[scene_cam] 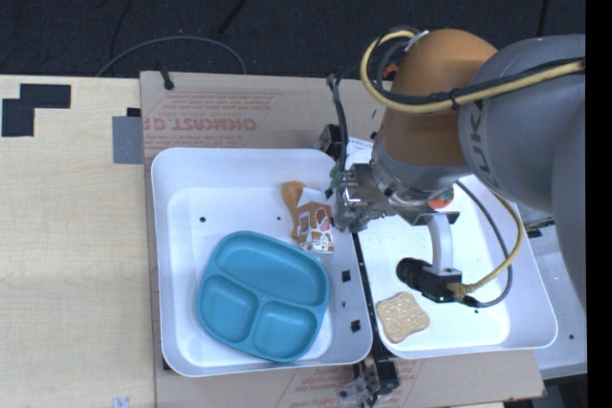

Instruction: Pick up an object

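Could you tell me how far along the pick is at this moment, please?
Nothing looks lifted yet. The gripper is low over the divider between the bins, next to the small printed packet and the brown piece in the left bin. The blue tray and the toast slice lie untouched. Grasping and lifting remain.

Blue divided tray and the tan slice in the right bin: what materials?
Blue divided tray: looks like moulded plastic, smooth and matte, with uniform colour and rounded compartment edges. Tan bread-shaped slice: probably a foam or soft plastic toy, with a speckled, dull surface; the view leaves that open. Shallow white bins: smooth plastic, slightly glossy.
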You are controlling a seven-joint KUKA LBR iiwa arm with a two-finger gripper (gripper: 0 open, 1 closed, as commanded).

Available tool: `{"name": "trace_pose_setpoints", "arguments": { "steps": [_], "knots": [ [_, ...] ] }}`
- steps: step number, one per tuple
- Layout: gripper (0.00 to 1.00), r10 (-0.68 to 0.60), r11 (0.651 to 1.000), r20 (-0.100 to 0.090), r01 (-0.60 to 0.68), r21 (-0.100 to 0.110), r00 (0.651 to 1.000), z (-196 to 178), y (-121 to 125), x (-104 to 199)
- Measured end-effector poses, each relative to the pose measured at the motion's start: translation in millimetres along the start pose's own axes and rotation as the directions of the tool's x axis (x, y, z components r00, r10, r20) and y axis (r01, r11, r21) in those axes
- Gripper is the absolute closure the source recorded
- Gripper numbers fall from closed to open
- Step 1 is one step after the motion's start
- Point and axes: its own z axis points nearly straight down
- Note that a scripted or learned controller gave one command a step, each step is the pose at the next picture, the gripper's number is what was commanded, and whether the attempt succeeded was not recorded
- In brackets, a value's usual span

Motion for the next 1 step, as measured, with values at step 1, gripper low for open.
{"name": "trace_pose_setpoints", "arguments": {
  "steps": [1],
  "knots": [
    [1.0, 0.0, 1.0, 0.001, 0.0, 0.0, 1.0, 2.9, -0.8, 43.3]
  ]
}}
